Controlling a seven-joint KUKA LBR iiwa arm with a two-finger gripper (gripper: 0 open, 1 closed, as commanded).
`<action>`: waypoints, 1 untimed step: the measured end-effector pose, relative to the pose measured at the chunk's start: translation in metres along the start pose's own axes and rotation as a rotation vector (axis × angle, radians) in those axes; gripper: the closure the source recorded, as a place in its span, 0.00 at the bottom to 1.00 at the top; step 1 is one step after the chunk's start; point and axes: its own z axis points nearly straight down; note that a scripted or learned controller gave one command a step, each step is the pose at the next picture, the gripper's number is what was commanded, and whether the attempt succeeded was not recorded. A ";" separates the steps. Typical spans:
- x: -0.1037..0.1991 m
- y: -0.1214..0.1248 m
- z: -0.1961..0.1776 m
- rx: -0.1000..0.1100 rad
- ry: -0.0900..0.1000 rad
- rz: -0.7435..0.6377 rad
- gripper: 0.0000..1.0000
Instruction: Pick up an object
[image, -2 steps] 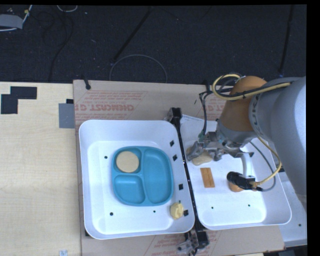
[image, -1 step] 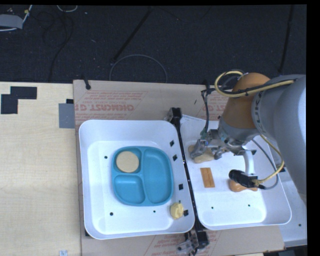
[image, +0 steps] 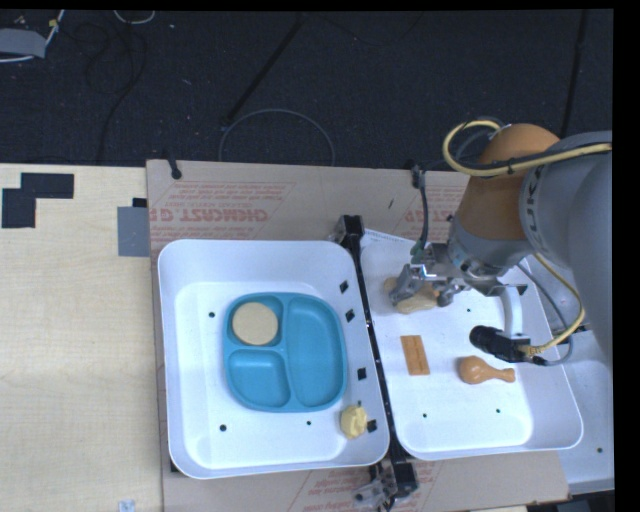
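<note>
- Farthest left, the left bin (image: 195, 400) held a blue divided tray (image: 310, 350), its long axis running from upper left to lower right in the view.
- A round tan disc (image: 254, 323) lay flat in the tray's upper-left compartment.
- A yellow lump (image: 353, 420) sat on the bin floor outside the tray, near the bin's lower-right corner and close to the wall shared with the right bin (image: 480, 420).
- The gripper (image: 408, 290) hung low over the upper-left part of the right bin. How far it was open could not be told, nor whether it had hold of anything.
- A small tan piece (image: 412, 304) lay just under the gripper and partly hidden by it. Whether the two touched was unclear.
- A brown strip (image: 415, 355) lay flat below the gripper and apart from it, its long axis running up and down the view with a slight tilt.
- A drumstick-shaped thing (image: 484, 372) lay to the strip's right, its long axis nearly level, with the thick end toward the strip and the narrow end pointing right.
- The arm (image: 560, 200) reached in from the right.
</note>
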 end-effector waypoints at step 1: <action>-0.004 -0.003 -0.063 -0.003 -0.001 0.000 1.00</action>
